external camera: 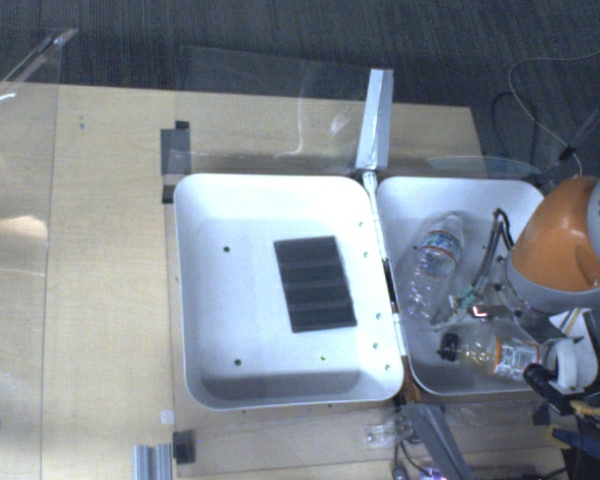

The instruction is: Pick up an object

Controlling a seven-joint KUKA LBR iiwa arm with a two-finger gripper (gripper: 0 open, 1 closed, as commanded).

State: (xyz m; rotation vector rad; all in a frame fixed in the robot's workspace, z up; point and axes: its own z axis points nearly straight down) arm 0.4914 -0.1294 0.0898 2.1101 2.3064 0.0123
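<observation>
Two shallow white bins side by side on a pale wood worktop (80, 298). Left bin (210, 268): one dark ribbed rectangular pad (315, 283), lying flat near the middle, slightly turned. Right bin (420, 208): two bottles. One clear plastic bottle (430, 263), on its side, left of the arm and running toward the bin's far wall; pale label band near its upper end, print too small to read. One smaller bottle with a dark cap (485, 353), on its side along the near wall, cap toward the left bin; orange and white label, wording unreadable. The two bottles near each other, apart or touching not clear.

Grey arm with orange band (565, 238) over the right bin's right side; black letters partly readable on the grey housing at the frame edge, looks like "KU". Tool (477, 308) down between the two bottles, amid cables and a small red light; opening of the tool and any hold on a bottle: cannot tell.

One upright grey post (375, 128) behind the seam between the bins.
</observation>
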